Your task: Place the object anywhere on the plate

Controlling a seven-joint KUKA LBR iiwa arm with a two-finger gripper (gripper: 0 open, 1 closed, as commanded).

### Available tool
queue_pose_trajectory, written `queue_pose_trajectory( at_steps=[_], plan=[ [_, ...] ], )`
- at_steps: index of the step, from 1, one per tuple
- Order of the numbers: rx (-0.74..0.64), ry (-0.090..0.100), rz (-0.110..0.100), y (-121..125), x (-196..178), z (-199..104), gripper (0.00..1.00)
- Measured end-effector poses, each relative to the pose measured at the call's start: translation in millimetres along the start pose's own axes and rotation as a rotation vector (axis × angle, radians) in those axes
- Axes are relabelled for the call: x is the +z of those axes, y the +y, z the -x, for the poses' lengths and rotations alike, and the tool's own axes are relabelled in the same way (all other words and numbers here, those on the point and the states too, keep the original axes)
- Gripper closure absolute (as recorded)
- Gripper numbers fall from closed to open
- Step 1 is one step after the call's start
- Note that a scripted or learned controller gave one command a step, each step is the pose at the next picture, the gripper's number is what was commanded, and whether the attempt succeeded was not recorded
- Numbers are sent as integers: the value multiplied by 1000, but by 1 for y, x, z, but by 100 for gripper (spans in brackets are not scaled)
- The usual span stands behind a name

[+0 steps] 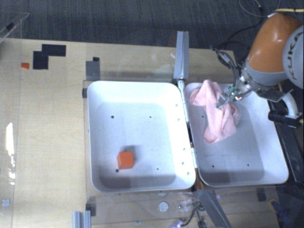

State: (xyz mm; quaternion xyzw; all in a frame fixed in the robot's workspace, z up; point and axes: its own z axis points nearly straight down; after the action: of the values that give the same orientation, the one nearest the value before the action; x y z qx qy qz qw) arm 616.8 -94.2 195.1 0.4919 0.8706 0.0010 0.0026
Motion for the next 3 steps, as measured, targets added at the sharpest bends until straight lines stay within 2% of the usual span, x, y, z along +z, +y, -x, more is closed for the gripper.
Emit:
queue_pose_trajectory(
  at_steps=[1, 3],
  plan=[
    [-8, 0, 1, 4, -28, 1, 100],
    [-814, 4, 0, 29, -10, -103, 100]
  ],
)
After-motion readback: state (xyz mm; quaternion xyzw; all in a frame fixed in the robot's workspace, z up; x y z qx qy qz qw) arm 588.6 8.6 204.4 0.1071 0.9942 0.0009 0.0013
